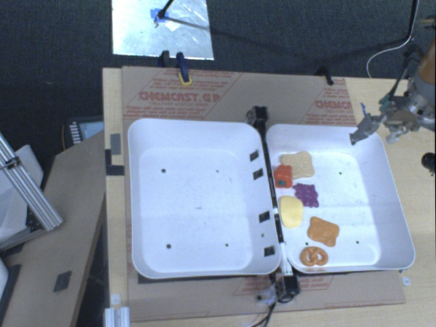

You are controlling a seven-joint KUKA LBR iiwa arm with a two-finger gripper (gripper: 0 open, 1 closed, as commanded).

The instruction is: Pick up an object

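The right bin [381, 203] holds several small items along its left side: a beige toast slice [298, 162], a red-orange piece [283, 176], a purple grape bunch [306, 195], a pale yellow piece [291, 211], an orange-brown piece [323, 230] and a pretzel [313, 256]. My gripper [377, 129] hangs over the bin's far right corner, well apart from all the items. Its two fingers are spread apart with nothing between them.
The left bin [197, 196] sits beside the right one, joined by a black divider [267, 182]. A cardboard sheet [184, 90] lies under both bins. A silvery plate [162, 18] rests on the dark floor behind. Cables hang at the upper right.
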